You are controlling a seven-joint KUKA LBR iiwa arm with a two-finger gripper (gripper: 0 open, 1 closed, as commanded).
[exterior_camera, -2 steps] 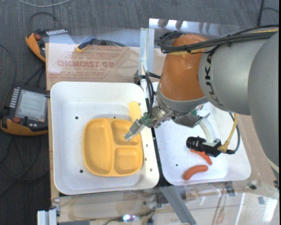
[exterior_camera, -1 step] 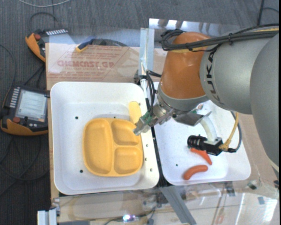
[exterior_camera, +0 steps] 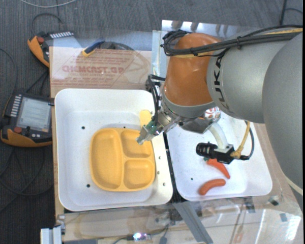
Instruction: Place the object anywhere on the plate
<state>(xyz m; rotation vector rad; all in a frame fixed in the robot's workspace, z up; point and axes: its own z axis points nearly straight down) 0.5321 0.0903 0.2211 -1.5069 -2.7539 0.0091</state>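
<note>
Seemingly empty jaws (exterior_camera: 145,134), closure unclear, over plate (exterior_camera: 109,161); orange sausage (exterior_camera: 212,186) well apart.

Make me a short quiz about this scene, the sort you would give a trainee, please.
1. True or false: the yellow plastic plate with three compartments lies in the left white bin.
2. Which lies in the right white bin? A) a blue cup B) an orange sausage-shaped toy C) a green ball
3. Fill in: the grey arm's gripper hangs over the plate's upper ____ corner, as the camera sees it.

Key: 1 true. 2 B. 3 right.
</note>
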